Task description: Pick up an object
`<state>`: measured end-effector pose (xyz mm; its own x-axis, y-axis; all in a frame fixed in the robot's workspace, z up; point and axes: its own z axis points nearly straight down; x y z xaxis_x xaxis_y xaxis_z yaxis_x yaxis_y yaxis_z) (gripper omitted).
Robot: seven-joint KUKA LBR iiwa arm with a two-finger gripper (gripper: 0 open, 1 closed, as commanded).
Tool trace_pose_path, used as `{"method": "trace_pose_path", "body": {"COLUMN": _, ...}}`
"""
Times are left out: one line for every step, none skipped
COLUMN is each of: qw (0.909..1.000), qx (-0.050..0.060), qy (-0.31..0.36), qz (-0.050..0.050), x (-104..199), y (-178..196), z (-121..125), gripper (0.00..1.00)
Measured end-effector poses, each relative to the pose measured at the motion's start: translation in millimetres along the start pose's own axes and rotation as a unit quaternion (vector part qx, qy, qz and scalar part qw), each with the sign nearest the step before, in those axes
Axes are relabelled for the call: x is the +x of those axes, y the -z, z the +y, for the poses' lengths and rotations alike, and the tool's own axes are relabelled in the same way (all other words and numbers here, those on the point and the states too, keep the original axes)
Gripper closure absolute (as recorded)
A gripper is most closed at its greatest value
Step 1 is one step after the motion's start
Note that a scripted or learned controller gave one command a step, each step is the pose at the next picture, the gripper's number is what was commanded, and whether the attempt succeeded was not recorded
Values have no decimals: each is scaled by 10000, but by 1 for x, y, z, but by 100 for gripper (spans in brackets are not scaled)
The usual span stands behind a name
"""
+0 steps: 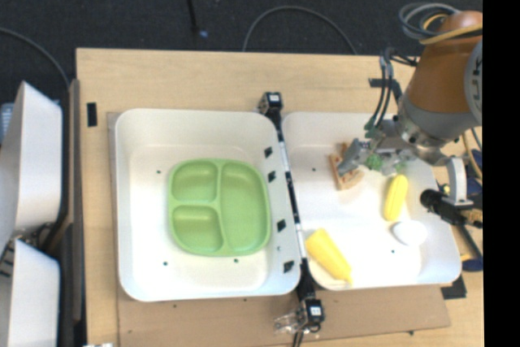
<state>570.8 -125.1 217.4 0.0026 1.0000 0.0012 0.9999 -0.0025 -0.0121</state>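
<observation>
Toast-like brown block (pixel 347 169) lies tilted in the right bin (pixel 325 134), touching the claw (pixel 363 158), whose finger state I cannot tell, with a yellow corn piece (pixel 396 197) nearby.

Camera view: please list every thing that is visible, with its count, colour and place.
Bins: two, white, side by side on the bench.
Divided tray: one, light green, middle of the left bin.
Brown block: one, tan, upper middle of the right bin, at the end effector's tip.
Yellow pieces: two, yellow, right bin; one at centre right, one at the front left corner.
Small white object: one, white, right bin, front right.
Bench: one, light wood.
Arm: one, grey and orange, from the right.
End effector: one, dark, over the right bin.
</observation>
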Motion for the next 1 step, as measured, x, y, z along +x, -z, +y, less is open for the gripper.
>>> {"method": "trace_pose_path", "body": {"qw": 10000, "qx": -64, "qy": 21, "qz": -8, "x": 0, "y": 7, "z": 3, "gripper": 0}}
